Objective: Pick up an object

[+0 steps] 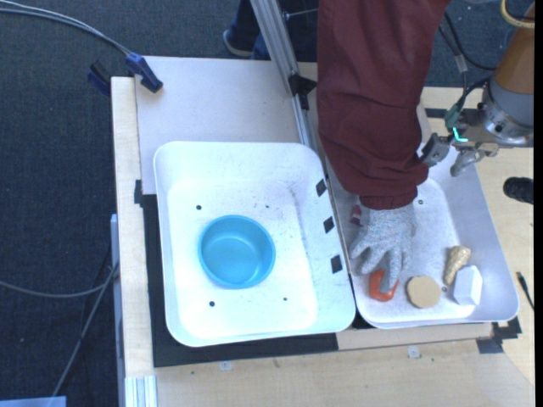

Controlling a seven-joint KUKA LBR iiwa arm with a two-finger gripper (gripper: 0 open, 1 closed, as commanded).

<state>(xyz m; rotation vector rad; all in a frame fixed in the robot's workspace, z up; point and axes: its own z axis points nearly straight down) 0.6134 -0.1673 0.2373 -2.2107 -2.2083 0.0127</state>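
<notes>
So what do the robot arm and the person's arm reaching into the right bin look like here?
The robot arm is grey with an orange band, ending in a dark gripper with a small green light. The person wears a dark red sleeve and a grey knit glove.

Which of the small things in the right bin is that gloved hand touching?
The orange-red piece, under the gloved hand's fingertips. The round tan disc, knobbly tan piece and white block lie apart to its right.

Gloved hand point(383, 237) partly hides orange object point(383, 288); arm point(517, 75) cut off at right edge.
</notes>
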